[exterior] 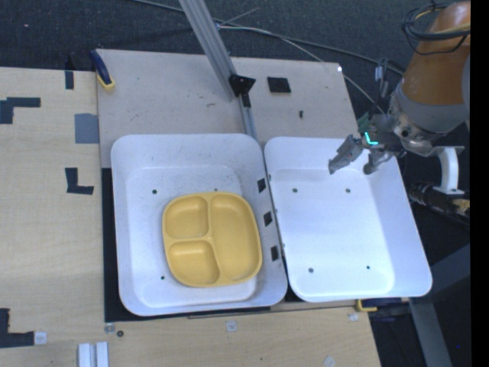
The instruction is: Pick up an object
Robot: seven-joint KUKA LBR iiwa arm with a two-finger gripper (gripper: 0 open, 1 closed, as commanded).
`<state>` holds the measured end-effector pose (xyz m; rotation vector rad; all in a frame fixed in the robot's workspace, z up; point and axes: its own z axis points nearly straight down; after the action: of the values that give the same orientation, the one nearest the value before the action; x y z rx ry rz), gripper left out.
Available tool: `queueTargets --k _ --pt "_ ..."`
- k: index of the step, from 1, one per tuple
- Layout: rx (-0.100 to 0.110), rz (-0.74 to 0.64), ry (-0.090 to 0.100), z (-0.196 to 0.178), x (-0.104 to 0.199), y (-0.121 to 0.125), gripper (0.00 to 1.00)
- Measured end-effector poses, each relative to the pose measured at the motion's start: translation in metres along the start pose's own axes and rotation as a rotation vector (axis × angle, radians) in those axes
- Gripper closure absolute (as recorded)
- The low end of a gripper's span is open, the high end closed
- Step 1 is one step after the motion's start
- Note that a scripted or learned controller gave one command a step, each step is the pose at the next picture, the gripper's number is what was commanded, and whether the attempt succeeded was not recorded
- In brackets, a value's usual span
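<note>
Yellow plate (212,239) is the thing to pick up, because nothing else lies in either bin. It sits flat in the left bin (130,205), a bit toward the near side and close to the wall that the two bins share. It is the right way up, so its three little rooms face the camera: two small ones on the left and one long one on the right. The raised lines between the rooms look thin. The edge goes round with soft corners. It looks like smooth plastic, light and hard. I think the edge is the best spot to pinch, since the middle is too flat and wide for two fingers to close on.

The right bin (344,274) sits just beside the left one, and their walls touch in the middle. That keeps both bins close enough for one arm.

The gripper (357,157) is over the far corner of the right bin, well apart from the plate. Its two fingers are spread open and hold nothing. A small green light glows just above them. The grey arm (435,75) with its orange band comes in from the right. I think the grab has not started yet, since the gripper would have to go across to the left bin first.
</note>
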<state>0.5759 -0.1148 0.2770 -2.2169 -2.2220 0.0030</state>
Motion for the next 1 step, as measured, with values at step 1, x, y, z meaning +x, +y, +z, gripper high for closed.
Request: queueTargets --k 1 --pt "-0.002 0.0 0.0 -0.0007 0.0 0.0004 0.0"
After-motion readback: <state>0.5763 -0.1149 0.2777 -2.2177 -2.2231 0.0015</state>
